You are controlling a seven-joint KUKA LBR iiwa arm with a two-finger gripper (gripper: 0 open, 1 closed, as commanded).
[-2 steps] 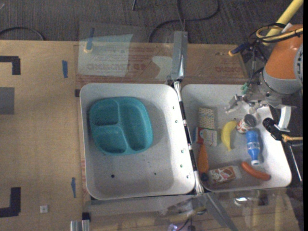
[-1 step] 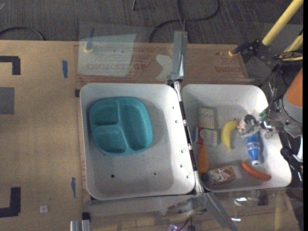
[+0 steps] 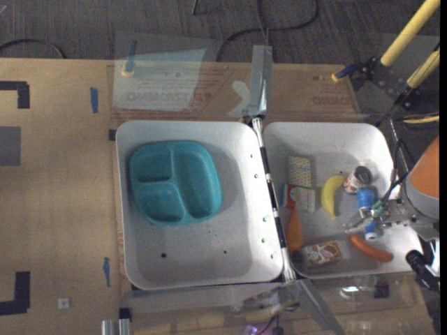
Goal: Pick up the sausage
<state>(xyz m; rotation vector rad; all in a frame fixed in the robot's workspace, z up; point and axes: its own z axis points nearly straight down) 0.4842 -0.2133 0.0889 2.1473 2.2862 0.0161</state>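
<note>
Down in the right shallow white bin (image 3: 383,139), the orange-red sausage (image 3: 371,248) lay on the floor near the front right corner, slanting, just beside a flat reddish-brown carton (image 3: 325,253) whose print was too blurred to read. The pincer (image 3: 371,221) hung just above the sausage, reaching in from the right edge on the grey arm with its orange band (image 3: 427,176); whether it was spread or pressed together could not be told, and nothing could be seen between its tips. Close by it stood a small blue bottle (image 3: 364,199) and a dark-topped can (image 3: 358,179), its label illegible. A yellow banana (image 3: 331,194) lay left of these, and further left a pale speckled packet (image 3: 299,168), a small red-and-white box (image 3: 300,198) with unreadable print, and an orange carrot-shaped piece (image 3: 294,232) along the bin's left wall. The left white bin (image 3: 237,135) held a teal plastic plate with three compartments (image 3: 174,181). Behind the bins, on the wooden tabletop (image 3: 56,187), a clear sheet (image 3: 164,75) covered a printed page whose red lettering was too faint to make out.
</note>
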